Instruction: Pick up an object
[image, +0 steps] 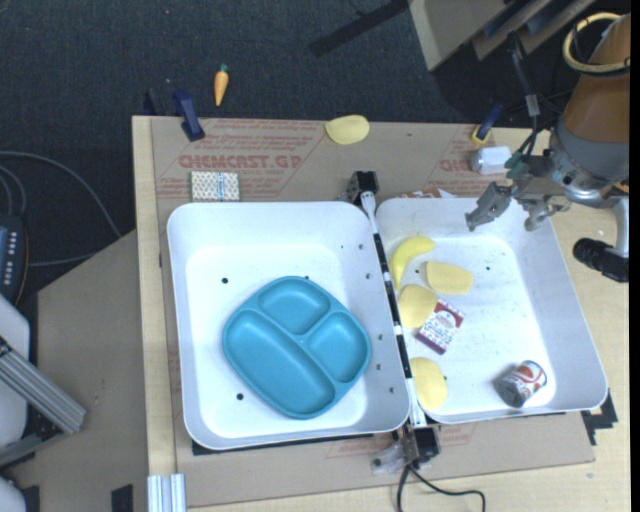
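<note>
So the gripper hangs over the upper edge of the right bin, in the upper right of the frame; its two fingers look spread apart with nothing between them, so it's not carrying anything at this point. My guess is it's parked high and open like that so it can drop down onto something without knocking the pile around.

All the candidate stuff sits in the right bin, mostly bunched along its left wall: a yellow curved piece, a yellow wedge just beside it, another yellow lump below those, a small red and white packet touching that lump, and one more yellow piece down near the lower left corner; a little can lies on its side by itself in the lower right of the bin. The can is probably the easier grab since it's well apart from everything; the yellow cluster is tight against the wall, so fingers might not fit around one.

The left bin holds a blue divided plate, flat in the middle, likely just sitting there as clutter. A stray yellow blob sits on the board above the bins, out of play I'd say.
</note>
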